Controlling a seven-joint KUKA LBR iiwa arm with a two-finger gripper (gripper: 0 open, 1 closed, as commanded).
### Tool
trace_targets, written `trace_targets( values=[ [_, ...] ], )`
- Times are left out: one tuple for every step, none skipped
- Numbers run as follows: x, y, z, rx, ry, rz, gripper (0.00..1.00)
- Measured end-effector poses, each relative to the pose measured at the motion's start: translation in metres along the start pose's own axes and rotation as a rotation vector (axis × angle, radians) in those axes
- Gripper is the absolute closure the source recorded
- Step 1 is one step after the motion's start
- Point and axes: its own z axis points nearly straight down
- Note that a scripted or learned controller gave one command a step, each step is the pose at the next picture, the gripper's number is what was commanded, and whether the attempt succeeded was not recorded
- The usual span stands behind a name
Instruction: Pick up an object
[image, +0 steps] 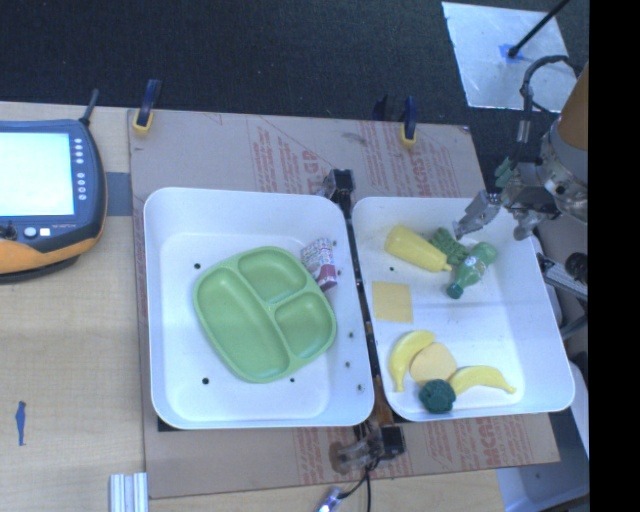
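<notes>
My gripper (502, 220) hangs over the far right corner of the right bin (548, 330), fingers spread open with nothing between them. Just below and left of it lie a green bottle (470, 267) and a dark green piece (446, 242), beside a yellow corn-like toy (415, 248). Nearer the front lie a yellow cheese square (392, 301), a banana (403, 355), a pale round slice (433, 362), a second banana (484, 379) and a broccoli (437, 397). The left bin (170, 380) holds a green divided plate (265, 313) and a small can (320, 262).
An orange-and-grey control tablet (45, 195) lies on the bench at far left. Clamps (146, 108) (408, 118) hold the cardboard base at the back edge. The arm's wrist and cables (555, 130) fill the upper right.
</notes>
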Motion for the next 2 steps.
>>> trace_targets(
  values=[
    [-0.044,0.04,0.123,0.003,-0.001,0.001,0.0],
    [-0.033,0.07,0.165,-0.019,-0.006,0.001,0.0]
  ],
)
